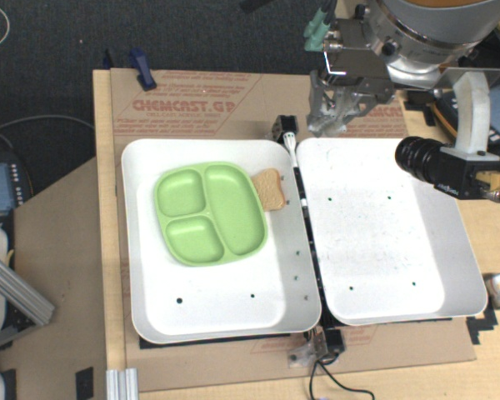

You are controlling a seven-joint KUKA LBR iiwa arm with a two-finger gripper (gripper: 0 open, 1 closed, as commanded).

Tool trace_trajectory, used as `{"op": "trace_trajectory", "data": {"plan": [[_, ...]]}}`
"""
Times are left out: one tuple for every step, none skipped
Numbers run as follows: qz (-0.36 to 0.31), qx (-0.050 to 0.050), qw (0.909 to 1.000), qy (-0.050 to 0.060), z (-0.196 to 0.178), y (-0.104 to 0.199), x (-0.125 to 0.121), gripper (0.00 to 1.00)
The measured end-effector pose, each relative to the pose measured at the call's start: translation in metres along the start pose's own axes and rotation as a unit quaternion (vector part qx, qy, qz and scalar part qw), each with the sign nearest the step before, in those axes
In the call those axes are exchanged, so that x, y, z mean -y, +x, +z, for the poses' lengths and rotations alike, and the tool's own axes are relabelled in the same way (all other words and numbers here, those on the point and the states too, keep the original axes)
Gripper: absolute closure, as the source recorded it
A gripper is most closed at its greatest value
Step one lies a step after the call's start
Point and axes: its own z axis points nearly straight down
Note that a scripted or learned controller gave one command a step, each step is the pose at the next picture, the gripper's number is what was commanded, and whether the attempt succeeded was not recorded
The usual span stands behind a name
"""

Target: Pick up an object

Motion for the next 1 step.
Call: {"op": "trace_trajectory", "data": {"plan": [[-0.002,0.002,1.0,0.008,0.1041,-0.0021,0.0018,1.0]]}}
